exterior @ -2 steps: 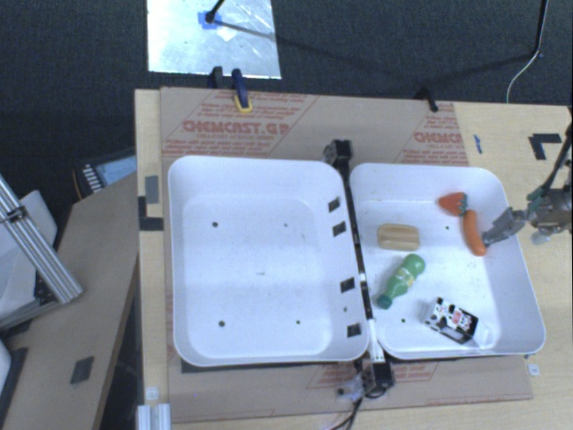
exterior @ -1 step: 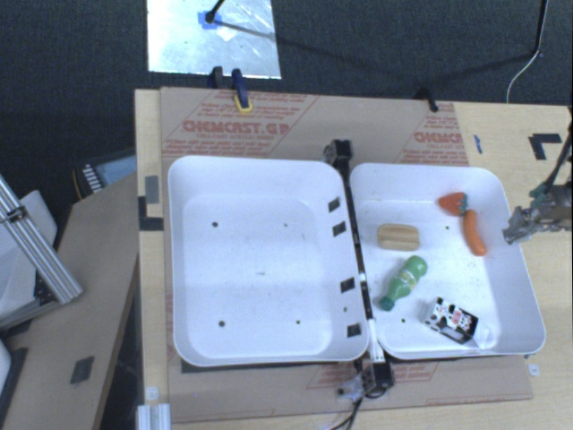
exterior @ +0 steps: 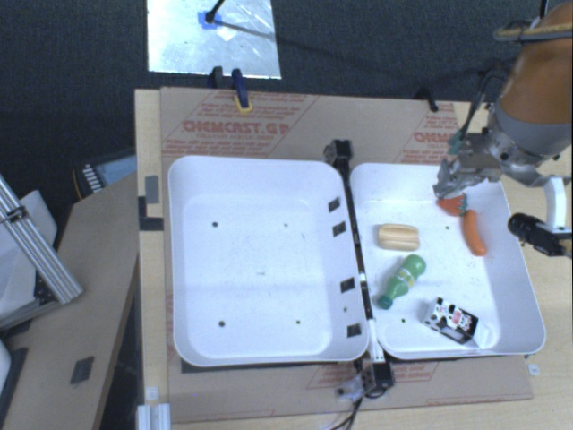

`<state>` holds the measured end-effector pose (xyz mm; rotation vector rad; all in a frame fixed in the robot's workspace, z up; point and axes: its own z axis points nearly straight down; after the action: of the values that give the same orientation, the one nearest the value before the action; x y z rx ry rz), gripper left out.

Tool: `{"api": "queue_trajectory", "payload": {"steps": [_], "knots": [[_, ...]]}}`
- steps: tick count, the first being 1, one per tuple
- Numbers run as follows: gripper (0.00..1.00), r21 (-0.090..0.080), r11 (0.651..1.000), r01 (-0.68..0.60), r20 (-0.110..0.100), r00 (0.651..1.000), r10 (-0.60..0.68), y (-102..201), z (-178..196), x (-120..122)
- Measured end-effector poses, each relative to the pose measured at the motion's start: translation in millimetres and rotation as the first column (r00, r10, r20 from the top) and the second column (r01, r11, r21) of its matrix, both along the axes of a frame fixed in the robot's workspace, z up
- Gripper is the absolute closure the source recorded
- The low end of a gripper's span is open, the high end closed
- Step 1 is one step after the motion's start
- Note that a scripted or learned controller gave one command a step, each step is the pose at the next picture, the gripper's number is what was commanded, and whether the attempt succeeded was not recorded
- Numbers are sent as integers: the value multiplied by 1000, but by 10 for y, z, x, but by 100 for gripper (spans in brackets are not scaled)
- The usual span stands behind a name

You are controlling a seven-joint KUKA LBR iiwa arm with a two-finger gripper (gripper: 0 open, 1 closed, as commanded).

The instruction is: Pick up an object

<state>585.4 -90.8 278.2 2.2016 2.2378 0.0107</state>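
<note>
I see the left bin (exterior: pixel 255 258) bare white, and the right bin (exterior: pixel 515 325) carrying the objects. Arm enters at 3 o'clock. Pincer (exterior: pixel 452 189) hangs low at the right bin's 1 o'clock corner; whether it's clenched, I cannot tell. Carrot (exterior: pixel 474 232) lies just beside it toward 5 o'clock. Green bottle (exterior: pixel 401 280) mid-bin, bread roll (exterior: pixel 397 236) at its 12, black-and-white box (exterior: pixel 451 321) at 5.
</note>
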Motion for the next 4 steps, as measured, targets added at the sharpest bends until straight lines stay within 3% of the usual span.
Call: {"api": "queue_trajectory", "payload": {"steps": [1,2,3,4], "knots": [[100,0,1000,4,3,1000,-4,625,750,-429],[100,0,1000,5,-1,1000,-5,1145,1104,-1002],[100,-1,1000,7,-1,1000,-7,1609,1421,-984],[100,-1,1000,10,2,1000,-10,1811,2048,-984]]}}
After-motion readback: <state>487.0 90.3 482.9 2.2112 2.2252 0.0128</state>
